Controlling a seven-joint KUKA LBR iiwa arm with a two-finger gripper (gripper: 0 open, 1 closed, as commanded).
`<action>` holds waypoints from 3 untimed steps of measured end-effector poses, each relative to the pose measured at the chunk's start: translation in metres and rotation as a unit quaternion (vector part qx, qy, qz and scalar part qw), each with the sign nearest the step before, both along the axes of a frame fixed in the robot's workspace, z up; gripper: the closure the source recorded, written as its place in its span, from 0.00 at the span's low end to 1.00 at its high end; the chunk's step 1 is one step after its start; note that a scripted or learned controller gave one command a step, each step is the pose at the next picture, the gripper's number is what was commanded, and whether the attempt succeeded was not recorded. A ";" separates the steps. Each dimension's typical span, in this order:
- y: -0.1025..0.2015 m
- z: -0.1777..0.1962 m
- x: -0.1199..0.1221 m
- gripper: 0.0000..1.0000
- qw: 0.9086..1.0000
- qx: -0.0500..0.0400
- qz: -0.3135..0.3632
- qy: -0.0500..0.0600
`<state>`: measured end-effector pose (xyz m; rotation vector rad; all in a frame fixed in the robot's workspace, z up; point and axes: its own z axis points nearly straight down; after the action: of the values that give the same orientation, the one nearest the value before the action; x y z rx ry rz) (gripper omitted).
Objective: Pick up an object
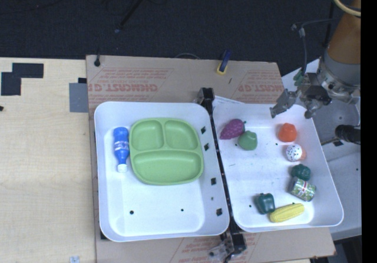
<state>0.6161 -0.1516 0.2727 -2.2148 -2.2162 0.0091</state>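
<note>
glossy white plastic bins (pixel 118 209), matt green plastic tray (pixel 165 151), brown cardboard sheet (pixel 153 82), pale wood bench (pixel 41 167)

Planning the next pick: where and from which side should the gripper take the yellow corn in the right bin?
Grip the yellow corn across its middle, coming straight down from above. It lies flat and long near the right bin's front wall, so fingers should close across its narrow width. The green pepper sits close at its left end; stay clear of that.

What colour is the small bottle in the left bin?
Blue with a white cap; the bottle shows in the camera view, beside the green plate.
</note>
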 end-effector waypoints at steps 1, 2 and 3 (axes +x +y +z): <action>0.000 0.005 0.002 0.00 1.000 -0.001 0.000 -0.004; -0.001 -0.059 0.001 0.00 1.000 0.000 0.000 -0.001; 0.005 -0.105 0.005 0.00 1.000 0.000 0.001 -0.002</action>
<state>0.6212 -0.1469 0.1675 -2.2145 -2.2203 0.0051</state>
